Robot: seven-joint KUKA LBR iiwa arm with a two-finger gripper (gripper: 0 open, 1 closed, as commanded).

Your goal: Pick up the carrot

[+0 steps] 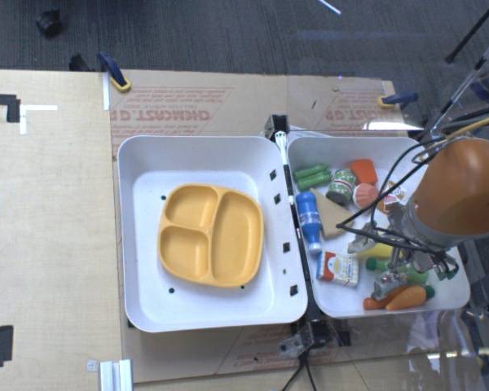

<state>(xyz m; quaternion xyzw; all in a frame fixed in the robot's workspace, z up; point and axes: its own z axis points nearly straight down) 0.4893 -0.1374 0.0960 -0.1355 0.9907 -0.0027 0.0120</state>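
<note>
The carrot is orange with a green end and lies flat near the front right edge of the right bin. My gripper hangs from the grey wrist below the orange band, directly over the carrot's left half and very close to it. Cables and the wrist body hide the contact point, so whether it touches the carrot cannot be made out.
The right bin also holds a blue bottle, a green vegetable, a can, a red piece, a small carton and a yellow item. A yellow divided plate lies in the left bin.
</note>
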